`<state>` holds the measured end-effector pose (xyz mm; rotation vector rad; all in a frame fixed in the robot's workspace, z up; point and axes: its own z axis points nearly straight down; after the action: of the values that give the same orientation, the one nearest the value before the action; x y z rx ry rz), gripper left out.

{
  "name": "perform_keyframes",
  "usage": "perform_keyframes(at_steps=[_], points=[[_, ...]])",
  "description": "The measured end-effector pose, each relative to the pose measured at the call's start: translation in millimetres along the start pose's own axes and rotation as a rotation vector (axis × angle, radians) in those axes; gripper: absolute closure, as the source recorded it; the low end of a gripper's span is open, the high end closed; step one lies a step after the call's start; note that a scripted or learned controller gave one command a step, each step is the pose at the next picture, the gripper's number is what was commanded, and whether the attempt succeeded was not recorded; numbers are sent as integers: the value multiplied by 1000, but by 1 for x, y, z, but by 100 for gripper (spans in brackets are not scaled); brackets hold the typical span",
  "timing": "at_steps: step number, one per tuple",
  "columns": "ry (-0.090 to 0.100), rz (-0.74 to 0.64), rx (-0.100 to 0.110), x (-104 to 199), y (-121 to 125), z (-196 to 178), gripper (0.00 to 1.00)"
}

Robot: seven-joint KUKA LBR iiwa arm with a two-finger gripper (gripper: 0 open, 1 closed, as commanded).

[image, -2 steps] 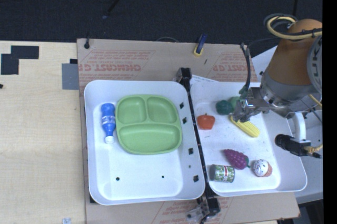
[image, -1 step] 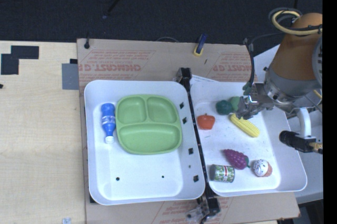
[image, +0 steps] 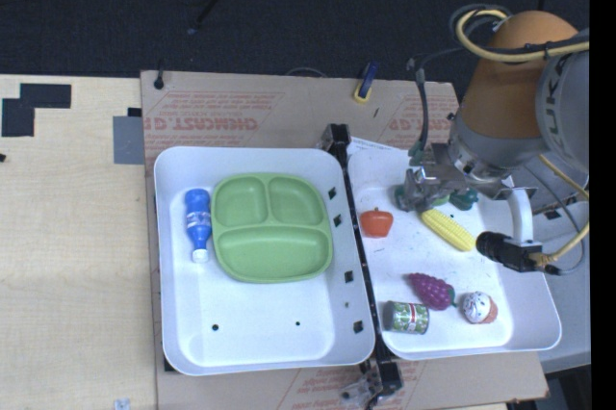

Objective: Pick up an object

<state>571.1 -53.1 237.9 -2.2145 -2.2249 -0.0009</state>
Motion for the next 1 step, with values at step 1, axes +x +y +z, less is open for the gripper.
perform_keyframes(at_steps=[1], points=[[1, 1, 4, 54, -5, 12, 100]])
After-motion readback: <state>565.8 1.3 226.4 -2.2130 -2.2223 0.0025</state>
